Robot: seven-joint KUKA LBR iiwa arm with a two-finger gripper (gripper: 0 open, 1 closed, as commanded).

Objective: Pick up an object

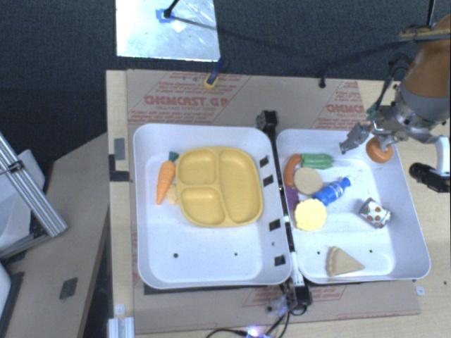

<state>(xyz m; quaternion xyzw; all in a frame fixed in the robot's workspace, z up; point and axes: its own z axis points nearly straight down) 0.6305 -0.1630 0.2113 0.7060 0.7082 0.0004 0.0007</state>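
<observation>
While fingers [350, 143] stand apart above the right bin [416, 255], blue bottle [331, 190] aslant, lower-left to upper-right.

The left white bin [151, 259] is largely taken up by a yellow compartment plate [215, 186], with an orange toy carrot [164, 181] beside it. Open floor is left along the near edge of that bin. In the right white bin [405, 245], the middle is crowded by a blue bottle [332, 190] and a yellow disc [310, 215].

The arm [426, 83] is cut off by the right edge. Its pincer [370, 136] is blurred, partly covering an orange object [381, 152] by the right bin's [416, 259] far rim.
</observation>
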